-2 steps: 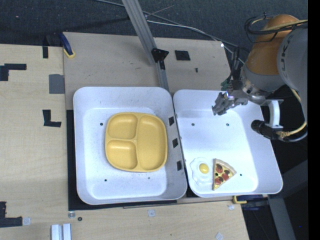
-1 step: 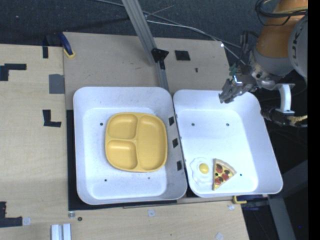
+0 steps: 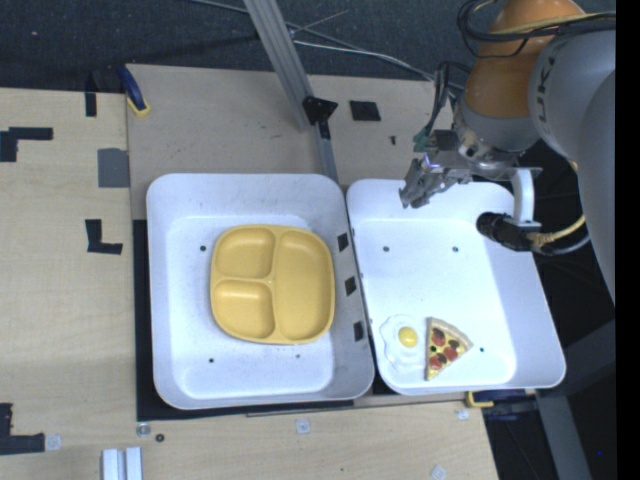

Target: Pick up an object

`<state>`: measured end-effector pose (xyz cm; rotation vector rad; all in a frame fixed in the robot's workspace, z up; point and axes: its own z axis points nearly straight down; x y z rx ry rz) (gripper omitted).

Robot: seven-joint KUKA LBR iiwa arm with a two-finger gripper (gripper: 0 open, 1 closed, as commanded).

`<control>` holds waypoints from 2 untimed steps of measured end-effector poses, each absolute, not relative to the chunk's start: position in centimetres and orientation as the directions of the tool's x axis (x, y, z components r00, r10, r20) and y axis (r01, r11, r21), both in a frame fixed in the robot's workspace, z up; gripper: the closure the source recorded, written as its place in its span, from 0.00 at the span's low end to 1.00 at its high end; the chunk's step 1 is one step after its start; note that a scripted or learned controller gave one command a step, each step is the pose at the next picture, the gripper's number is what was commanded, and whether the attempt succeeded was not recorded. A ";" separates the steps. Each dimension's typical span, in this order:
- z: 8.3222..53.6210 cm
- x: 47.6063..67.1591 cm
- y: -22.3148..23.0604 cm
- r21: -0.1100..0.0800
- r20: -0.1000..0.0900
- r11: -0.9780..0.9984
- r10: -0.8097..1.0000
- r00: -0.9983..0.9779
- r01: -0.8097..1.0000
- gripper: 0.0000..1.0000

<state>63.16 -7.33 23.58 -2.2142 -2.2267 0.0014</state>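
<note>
Camera view: gripper (image 3: 414, 196) above the far edge of the right bin (image 3: 520, 298); whether clenched or released cannot be told. No legible writing. Two bins. Below the gripper, at the near edge, one fried egg (image 3: 403, 340) touching one pizza slice (image 3: 444, 347). Lower left of the gripper, in the left bin (image 3: 180, 268), one yellow plate (image 3: 272, 283) with three compartments

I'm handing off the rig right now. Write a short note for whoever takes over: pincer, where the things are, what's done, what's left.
Pincer: over the far edge of the right bin, nothing seen in it.
Right bin: toy fried egg and pizza slice, side by side at the near edge.
Left bin: yellow divided plate in the middle.
Done: nothing picked up yet.
Left: move to an object, grasp it, lift it.
</note>
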 end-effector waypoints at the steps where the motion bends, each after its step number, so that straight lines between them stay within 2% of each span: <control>1: 22.3 63.0 -1.6 -0.002 0.001 0.006 1.000 -0.006 1.000 1.00; 2: 23.3 63.1 3.8 -0.001 0.001 0.007 1.000 -0.007 1.000 1.00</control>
